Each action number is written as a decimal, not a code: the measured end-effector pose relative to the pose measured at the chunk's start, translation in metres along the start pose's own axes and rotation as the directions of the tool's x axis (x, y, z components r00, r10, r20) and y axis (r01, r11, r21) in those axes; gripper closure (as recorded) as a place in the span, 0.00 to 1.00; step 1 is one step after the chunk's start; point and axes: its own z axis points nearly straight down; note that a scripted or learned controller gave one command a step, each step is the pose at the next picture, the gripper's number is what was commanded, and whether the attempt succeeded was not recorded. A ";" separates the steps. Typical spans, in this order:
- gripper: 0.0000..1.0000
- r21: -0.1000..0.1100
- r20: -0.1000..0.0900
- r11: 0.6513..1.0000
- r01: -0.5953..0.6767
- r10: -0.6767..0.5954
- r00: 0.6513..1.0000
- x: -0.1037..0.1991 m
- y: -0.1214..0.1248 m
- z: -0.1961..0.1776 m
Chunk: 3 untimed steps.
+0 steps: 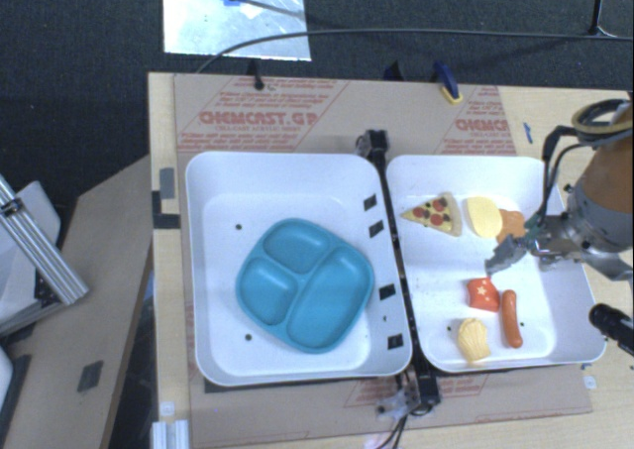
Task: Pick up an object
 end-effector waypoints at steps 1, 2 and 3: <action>0.00 -0.011 0.002 1.000 0.003 -0.003 1.000 0.000 0.003 -0.005; 0.00 -0.008 0.001 1.000 0.001 -0.001 1.000 -0.001 0.007 0.057; 0.00 -0.007 0.001 1.000 0.001 -0.001 1.000 0.000 0.017 0.110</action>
